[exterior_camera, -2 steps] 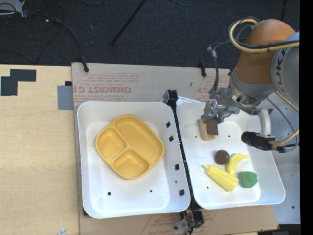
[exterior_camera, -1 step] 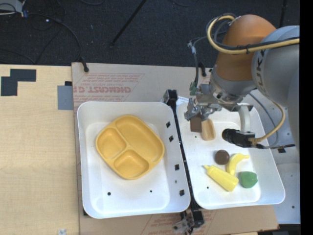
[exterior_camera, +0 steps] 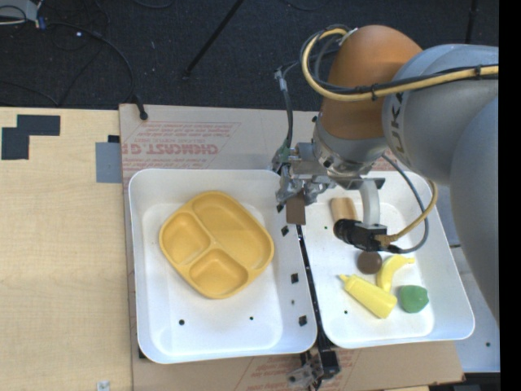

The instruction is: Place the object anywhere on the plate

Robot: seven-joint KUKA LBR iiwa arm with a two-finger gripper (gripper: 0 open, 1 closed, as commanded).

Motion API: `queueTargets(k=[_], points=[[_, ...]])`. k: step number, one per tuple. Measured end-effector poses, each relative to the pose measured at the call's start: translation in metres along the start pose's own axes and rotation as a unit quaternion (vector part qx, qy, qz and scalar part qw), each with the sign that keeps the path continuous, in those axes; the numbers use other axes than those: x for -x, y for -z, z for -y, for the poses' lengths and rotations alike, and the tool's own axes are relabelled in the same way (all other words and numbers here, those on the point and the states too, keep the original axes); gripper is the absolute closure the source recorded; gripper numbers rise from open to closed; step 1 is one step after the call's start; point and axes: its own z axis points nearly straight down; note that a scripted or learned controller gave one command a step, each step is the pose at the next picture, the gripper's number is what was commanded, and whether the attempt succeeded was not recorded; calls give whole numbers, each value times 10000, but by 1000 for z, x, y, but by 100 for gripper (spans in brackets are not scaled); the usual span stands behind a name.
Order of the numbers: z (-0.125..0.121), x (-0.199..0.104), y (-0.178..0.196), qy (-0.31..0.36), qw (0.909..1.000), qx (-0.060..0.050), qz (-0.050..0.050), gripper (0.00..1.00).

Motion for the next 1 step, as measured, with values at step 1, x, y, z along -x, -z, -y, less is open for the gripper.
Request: queueTargets(k=[1], points=[[8, -48, 0, -5, 10000, -2, 4, 100]])
